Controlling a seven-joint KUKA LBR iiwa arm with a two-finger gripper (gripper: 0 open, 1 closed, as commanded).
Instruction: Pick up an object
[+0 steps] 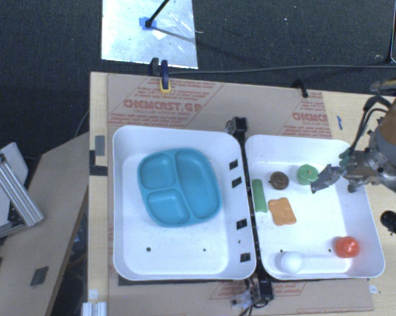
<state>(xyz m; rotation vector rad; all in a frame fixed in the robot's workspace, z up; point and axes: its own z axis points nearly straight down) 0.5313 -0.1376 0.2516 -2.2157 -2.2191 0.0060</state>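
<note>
One arm and two bins on the desk; entries run outward from the arm's tip.

- End effector [323, 179]: dark two-finger tool low over the right bin [316, 147], tips pointing toward the left of the view. Nothing sits between the tips; whether they are spread or closed cannot be told at this size.
- Arm [390, 146]: enters from the right edge, grey wrist tilted down and leftward, which reads as an approach to the nearest pieces and not a lift.
- Green round piece [307, 173]: just beside the tips, toward the left of the view; by nearness, the likeliest pick.
- Brown round piece [279, 181]: near the green one, farther left.
- Orange flat piece [282, 211]: lying flat below the brown one.
- Green bar [258, 195]: lying along the bin's left wall; the wall beside it may crowd a grip.
- Red ball [346, 246]: near the bin's lower right corner, well apart from the tips.
- White spoon-like piece [297, 260]: along the lower wall, hard to make out against the white floor.
- Left bin [128, 184]: holds a blue divided plate [179, 186], well apart from the arm.
- Task status: nothing lifted yet.
</note>
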